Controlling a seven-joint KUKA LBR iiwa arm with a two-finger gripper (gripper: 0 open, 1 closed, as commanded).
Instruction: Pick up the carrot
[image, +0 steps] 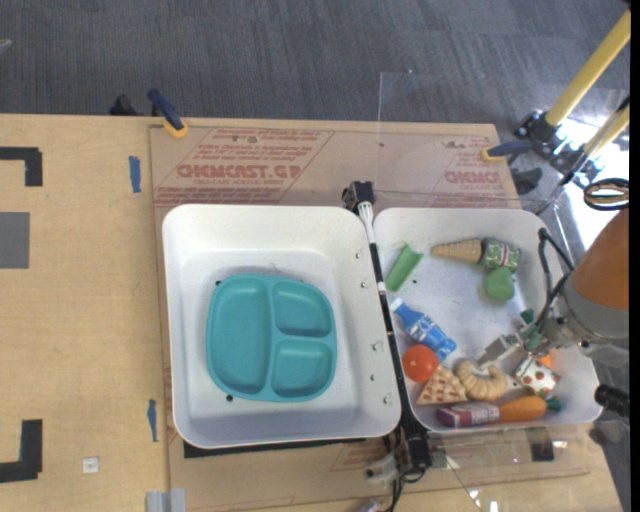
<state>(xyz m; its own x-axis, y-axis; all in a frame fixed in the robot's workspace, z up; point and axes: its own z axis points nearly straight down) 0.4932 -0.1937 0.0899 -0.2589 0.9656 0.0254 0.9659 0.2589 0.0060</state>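
The light wooden bench (80, 330) carries two shallow white plastic bins side by side. The left bin (190, 330), well apart from the pincer, holds a teal three-compartment plastic tray (270, 338). The right bin (450, 290) contains small toy foods. The metal pincer (512, 350) hangs over this bin's near right part; how far it is open cannot be told, and nothing is seen in its grip. The smooth, tapered orange carrot (522, 408) lies just below the pincer, against the bin's near wall. A round red tomato (420, 361) sits to the pincer's left.
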